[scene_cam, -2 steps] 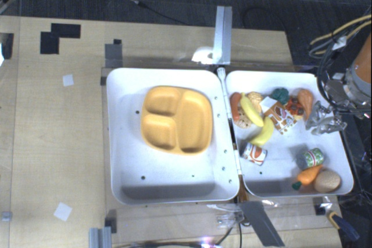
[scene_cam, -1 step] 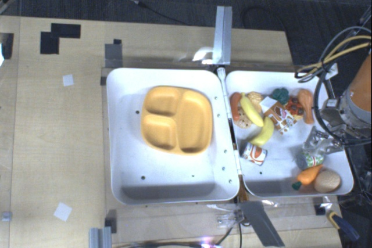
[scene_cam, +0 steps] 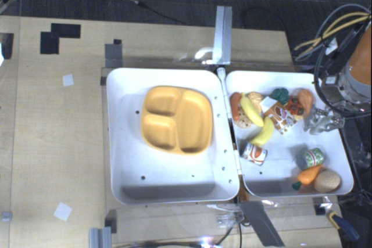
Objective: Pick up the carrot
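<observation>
The carrot is small and orange with a green stem end. It lies in the right bin near the front right corner, between a green can and a tan potato. My gripper hangs over the right side of the same bin, about a hand's width behind the carrot and apart from it. Nothing can be seen held in it.
A banana, a red sausage, a snack box, a teal item, an orange-red item and a small can crowd the right bin's back and left. The left bin holds a yellow divided plate.
</observation>
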Motion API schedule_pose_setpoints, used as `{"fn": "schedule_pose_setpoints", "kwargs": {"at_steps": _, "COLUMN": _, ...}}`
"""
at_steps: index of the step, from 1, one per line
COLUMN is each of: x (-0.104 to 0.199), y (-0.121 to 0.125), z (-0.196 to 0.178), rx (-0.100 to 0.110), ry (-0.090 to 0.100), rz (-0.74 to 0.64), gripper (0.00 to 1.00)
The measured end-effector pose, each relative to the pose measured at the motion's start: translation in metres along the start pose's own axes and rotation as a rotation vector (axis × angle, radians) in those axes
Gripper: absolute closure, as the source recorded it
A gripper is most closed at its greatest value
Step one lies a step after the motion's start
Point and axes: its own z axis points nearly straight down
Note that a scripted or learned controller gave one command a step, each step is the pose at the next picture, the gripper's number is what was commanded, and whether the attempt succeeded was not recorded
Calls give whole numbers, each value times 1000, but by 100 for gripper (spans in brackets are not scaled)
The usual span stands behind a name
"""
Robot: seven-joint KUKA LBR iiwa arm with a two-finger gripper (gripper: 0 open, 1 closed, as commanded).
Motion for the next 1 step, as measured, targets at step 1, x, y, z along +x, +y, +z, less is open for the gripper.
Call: {"fn": "schedule_pose_setpoints", "kwargs": {"at_steps": 1, "x": 22, "y": 40, "z": 45, "rx": 8, "ry": -1, "rz": -93, "gripper": 100}}
